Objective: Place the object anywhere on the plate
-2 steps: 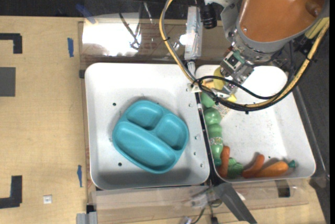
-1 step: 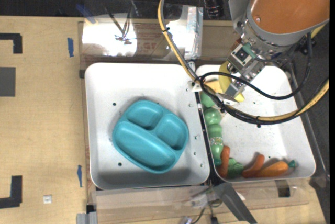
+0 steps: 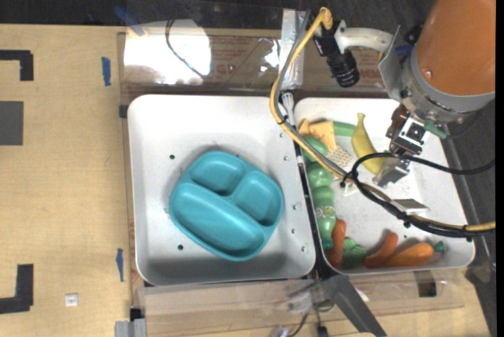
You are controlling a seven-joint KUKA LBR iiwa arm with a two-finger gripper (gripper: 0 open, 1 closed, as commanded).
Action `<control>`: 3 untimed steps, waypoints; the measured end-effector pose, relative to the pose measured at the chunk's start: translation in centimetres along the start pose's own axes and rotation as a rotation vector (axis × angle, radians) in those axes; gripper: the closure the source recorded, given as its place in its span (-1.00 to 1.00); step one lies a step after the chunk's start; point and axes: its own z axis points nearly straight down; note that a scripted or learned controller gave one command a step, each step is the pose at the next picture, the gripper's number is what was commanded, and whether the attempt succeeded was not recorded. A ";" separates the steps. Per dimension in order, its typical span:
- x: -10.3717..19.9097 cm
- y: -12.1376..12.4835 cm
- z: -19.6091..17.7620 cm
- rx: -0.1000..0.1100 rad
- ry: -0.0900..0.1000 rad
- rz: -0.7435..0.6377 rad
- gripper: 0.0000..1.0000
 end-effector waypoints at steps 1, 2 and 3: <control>1.0 2.2 4.3 0.000 0.000 -0.173 1.00; 3.2 4.3 5.6 0.002 0.002 -0.345 1.00; 5.6 -6.5 7.2 0.005 -0.002 -0.362 1.00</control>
